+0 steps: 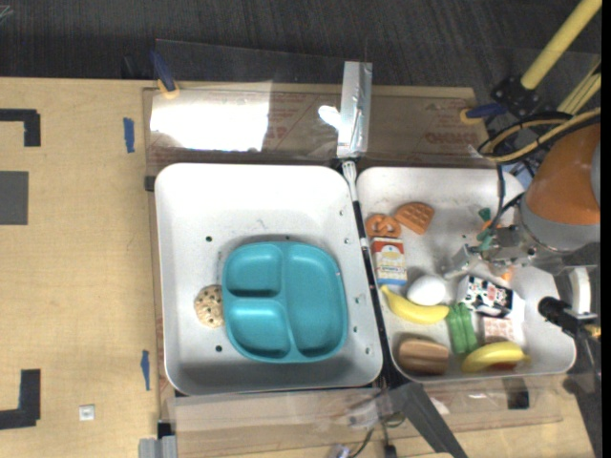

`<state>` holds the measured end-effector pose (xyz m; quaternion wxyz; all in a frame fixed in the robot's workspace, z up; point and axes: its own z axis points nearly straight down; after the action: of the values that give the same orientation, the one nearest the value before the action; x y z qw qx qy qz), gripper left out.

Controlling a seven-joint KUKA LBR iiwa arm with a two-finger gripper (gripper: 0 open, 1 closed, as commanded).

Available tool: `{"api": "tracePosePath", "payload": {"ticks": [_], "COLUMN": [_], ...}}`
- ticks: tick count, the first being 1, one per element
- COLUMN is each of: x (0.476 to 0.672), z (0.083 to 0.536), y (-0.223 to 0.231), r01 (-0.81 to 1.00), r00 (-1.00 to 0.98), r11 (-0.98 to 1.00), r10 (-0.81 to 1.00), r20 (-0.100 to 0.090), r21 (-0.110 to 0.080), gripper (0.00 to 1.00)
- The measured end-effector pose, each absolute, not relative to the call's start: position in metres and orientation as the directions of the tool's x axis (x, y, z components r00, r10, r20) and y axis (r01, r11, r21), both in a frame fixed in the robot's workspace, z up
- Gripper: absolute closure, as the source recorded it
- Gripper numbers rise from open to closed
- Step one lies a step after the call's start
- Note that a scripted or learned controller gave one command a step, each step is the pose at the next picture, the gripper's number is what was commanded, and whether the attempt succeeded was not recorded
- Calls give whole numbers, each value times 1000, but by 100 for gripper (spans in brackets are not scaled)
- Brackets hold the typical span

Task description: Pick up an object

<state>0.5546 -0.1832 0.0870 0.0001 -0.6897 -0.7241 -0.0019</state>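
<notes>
No label text is legible. The right bin holds two bananas, one white egg and one black-and-white carton. The hand hovers just above the carton; its grip state cannot be determined. One teal tray lies left of the carton.

Two bins sit side by side on the bench. In the left bin a divided tray lies toward the near side, and a cookie rests just beside the tray's left edge. The right bin is crowded. A waffle lies toward the far side, with a small carton nearer along the left wall. Nearer still come an egg and a banana touching it. A bread roll lies at the near edge, with a second banana to its right. The arm reaches over the bin's right side.
</notes>
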Motion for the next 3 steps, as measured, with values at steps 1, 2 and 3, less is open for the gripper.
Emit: {"api": "tracePosePath", "payload": {"ticks": [1,2,3], "x": [513,585,590], "z": [208,218,109], "y": [-188,-173,-203], "r01": [978,926,932], "r00": [-207,-378,-362], "r11": [207,378,363], "r10": [978,926,932], "r20": [-7,-3,-16], "r21": [12,4,24], "gripper": [0,0,0]}}
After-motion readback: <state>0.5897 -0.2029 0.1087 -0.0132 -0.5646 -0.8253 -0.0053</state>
